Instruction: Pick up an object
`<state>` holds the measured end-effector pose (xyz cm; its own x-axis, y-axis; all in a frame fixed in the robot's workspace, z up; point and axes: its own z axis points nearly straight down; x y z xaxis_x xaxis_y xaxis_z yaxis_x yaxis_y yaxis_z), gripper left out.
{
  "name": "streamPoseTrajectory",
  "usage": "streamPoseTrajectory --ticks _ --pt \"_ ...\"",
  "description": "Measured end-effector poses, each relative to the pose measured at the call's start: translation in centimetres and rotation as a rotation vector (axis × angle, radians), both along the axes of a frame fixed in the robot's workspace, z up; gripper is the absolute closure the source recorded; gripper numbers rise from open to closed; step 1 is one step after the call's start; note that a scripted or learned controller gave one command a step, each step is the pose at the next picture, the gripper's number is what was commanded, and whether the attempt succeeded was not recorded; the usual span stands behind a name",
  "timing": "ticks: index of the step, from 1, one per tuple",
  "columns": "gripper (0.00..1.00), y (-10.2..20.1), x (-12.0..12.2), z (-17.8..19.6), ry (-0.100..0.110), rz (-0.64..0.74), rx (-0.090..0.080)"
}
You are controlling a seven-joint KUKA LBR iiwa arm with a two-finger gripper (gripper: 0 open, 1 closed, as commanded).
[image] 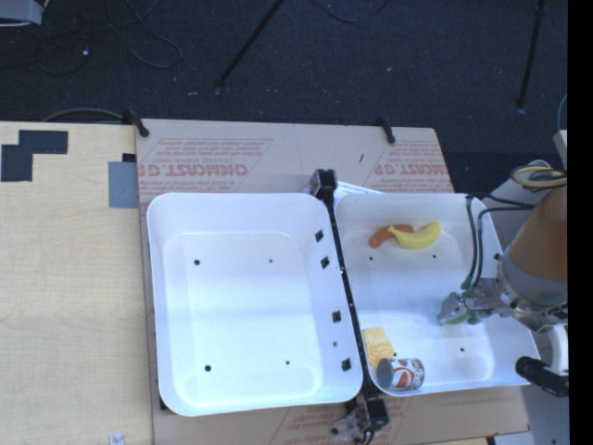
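Gripper (456,310): you see it low over the right bin (482,364), at its right side — whether it is apart or together you cannot tell.
Banana (416,236): yellow, near the right bin's far wall, touching an orange piece (383,236).
Can (401,375): lying in the near left corner, label unreadable, just beside a yellow block (377,345).
Cardboard (213,160): red print, mirrored — reads "CHEMCZT.GP".
Left bin (167,248): white.
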<state>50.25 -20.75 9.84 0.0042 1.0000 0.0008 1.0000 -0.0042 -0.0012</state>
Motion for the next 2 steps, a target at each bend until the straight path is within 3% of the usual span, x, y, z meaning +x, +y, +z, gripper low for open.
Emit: streamPoseTrajectory --ticks 1,2 --pt "1.0 4.2 2.6 8.1 -0.007 0.01 0.0" --pt "1.0 10.0 -1.2 0.3 0.011 0.008 0.006"
